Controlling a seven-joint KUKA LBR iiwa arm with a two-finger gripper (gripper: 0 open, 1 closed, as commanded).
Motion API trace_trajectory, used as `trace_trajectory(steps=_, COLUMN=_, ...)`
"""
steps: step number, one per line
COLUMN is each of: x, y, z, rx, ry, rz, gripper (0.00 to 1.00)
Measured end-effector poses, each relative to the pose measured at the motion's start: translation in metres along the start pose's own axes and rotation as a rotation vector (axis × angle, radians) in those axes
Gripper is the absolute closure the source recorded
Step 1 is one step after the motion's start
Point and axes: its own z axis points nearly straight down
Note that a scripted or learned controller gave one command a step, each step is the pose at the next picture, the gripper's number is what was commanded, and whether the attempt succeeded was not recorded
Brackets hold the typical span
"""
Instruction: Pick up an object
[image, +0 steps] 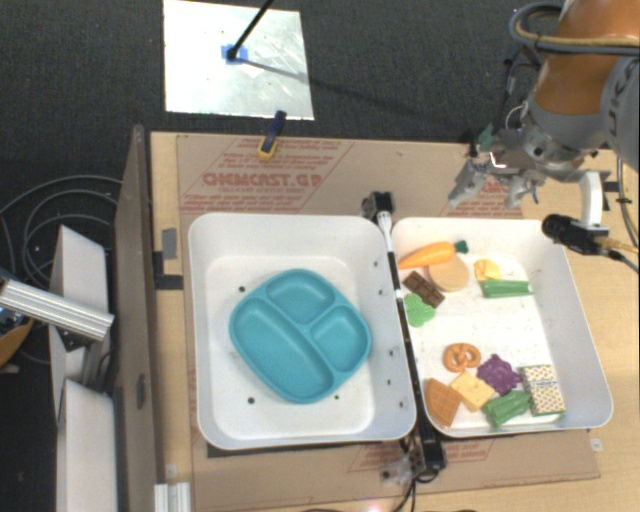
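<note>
Carrot (430, 254) and other toy foods lie in right bin (575, 330); gripper (497, 186) hovers above, fingers apparently spread, holding nothing.

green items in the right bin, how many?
3 in the right bin: a green stick near the far rim, a green blob by the divider, a green piece at the near rim. None looks hidden.

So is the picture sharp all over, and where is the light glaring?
Camera view: the shiny silver sheet at top glares brightest and shows a dark rod's reflection; the two shallow white bins look bright but keep detail; the teal divided plate and toy foods are fairly sharp; the grey and orange arm looks slightly soft, and its gripper is too blurred to read.
</note>
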Motion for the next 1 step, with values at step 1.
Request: trace_trajectory(steps=1, x=-0.0349, y=-0.0286, z=0.0707, rx=0.005, ry=0.000, rz=0.005, gripper=0.00)
